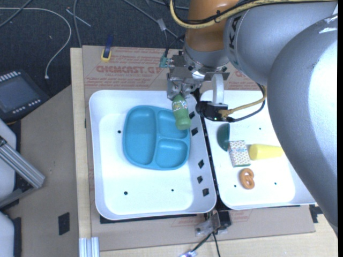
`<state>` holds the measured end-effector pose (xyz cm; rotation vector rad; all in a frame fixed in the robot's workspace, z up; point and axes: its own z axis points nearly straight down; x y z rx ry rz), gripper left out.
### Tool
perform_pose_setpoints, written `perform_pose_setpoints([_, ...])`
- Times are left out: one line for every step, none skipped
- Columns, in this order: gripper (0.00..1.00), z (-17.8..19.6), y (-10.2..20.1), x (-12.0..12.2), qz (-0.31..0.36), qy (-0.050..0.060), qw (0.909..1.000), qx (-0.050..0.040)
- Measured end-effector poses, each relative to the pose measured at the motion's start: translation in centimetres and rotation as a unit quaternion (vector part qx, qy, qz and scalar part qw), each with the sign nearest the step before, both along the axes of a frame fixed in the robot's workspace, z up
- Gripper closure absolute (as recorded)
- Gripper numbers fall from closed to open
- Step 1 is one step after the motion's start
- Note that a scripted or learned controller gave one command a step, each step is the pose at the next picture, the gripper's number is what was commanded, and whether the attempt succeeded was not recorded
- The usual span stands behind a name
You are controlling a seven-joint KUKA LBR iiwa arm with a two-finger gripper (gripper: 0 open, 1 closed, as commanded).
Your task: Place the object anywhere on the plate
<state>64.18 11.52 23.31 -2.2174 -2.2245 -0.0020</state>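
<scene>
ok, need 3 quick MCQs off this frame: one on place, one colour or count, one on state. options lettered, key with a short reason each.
1. Where is the blue plate?
A. in the left bin
B. in the right bin
C. on the bare bench

2. How many compartments does the plate have?
A. two
B. three
C. five

3. What is the state of the green bottle?
A. lying flat in the right bin
B. standing on the bench outside the bins
C. hanging from the end effector over the plate's right edge

Key:
1 A: the plate lies on the left bin's white floor.
2 B: ridges split it into one long section and two smaller ones.
3 C: the bottle's top sits between the fingers, and its body overlaps the plate's rim.
</scene>
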Motion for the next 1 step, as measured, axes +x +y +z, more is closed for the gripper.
perform_pose_setpoints([0.00, 0.04, -0.15, 0.01, -0.001, 0.000, 1.0000, -0.0003])
